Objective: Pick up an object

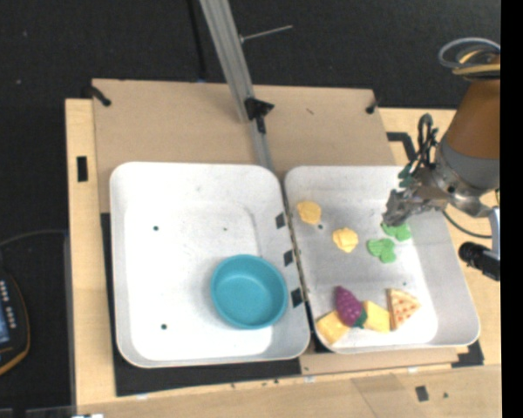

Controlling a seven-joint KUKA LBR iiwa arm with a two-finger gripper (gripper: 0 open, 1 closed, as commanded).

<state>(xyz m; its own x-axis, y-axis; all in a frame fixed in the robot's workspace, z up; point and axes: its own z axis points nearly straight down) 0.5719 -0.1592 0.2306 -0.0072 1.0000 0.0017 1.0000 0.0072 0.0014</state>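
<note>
Gripper [399,216], its grasp state impossible to tell, poised low in the right bin [436,320] directly over a green toy [401,232] near a second green piece [383,250]; a centred, vertical descent should isolate one piece.

The left bin [139,198] is mostly bare floor; 1 blue bowl [248,291] sits toward its near right corner. In the right bin [357,185], the far strip is open, while toys crowd the middle and near edge. A slanted metal pole [235,68] crosses above the bins' far junction.
</note>
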